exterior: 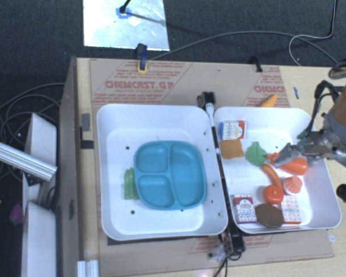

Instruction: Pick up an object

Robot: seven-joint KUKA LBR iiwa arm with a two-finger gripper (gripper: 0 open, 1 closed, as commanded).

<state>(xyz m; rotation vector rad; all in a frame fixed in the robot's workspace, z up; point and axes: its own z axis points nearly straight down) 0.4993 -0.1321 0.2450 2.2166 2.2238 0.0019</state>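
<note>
Two grey fingers of the claw hang over the right white bin, spread slightly with nothing between them, their tips beside a glossy orange plastic lump. Just left lies a green leafy toy, with an orange carrot-shaped stick, a round red tomato and a pink-and-white slice nearer. Small printed cartons and a brown oval disc crowd the near edge. Far left, the other white bin bears a blue compartment tray and a green strip. The approach appears under way; the next move calls for descending squarely over one item, then closing.
</note>
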